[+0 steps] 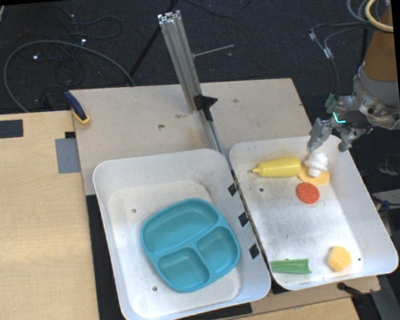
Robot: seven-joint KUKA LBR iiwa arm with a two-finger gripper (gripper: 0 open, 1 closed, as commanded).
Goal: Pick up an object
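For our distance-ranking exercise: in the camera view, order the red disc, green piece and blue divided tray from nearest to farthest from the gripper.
1. Red disc, right bin, just below the gripper.
2. Green piece, right bin's near edge.
3. Blue divided tray, left bin, farthest.

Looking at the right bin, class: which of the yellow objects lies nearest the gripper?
The yellow bottle lying on its side at the bin's far end, near the gripper. The yellow block sits in the near corner, beside the green piece.

We find no text, label, brand, number or sign that we can read on anything here.
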